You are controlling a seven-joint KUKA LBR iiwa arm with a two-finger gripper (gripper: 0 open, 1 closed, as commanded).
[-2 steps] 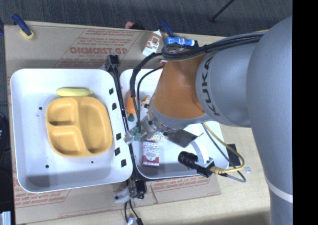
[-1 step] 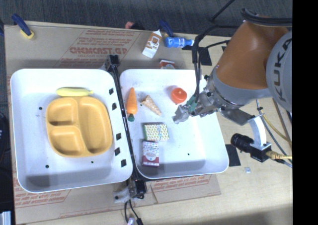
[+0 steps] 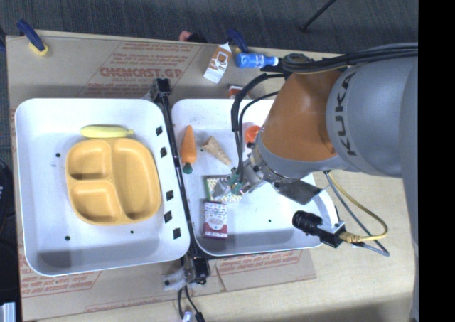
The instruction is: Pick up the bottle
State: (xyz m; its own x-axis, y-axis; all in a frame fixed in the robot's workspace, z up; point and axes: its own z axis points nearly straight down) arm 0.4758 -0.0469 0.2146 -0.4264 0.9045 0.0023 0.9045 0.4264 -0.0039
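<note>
A: Camera view, biggest first: arm reaching into right bin; left bin, well left of claw, holds yellow tray and banana.

B: Claw?

A: Low over a green packet; spread, can't tell. Carrot up-left, red packet just below.

B: Bottle?

A: Well above claw, outside bins, on the bench.

1. My arm is a fat, rounded grey casing with "KUKA" in darker grey letters along it.
2. A broad orange band wraps me above the wrist (glossy, slightly conical).
3. Black cables loop beside the band.
4. A black connector trails a yellow cable.
</note>
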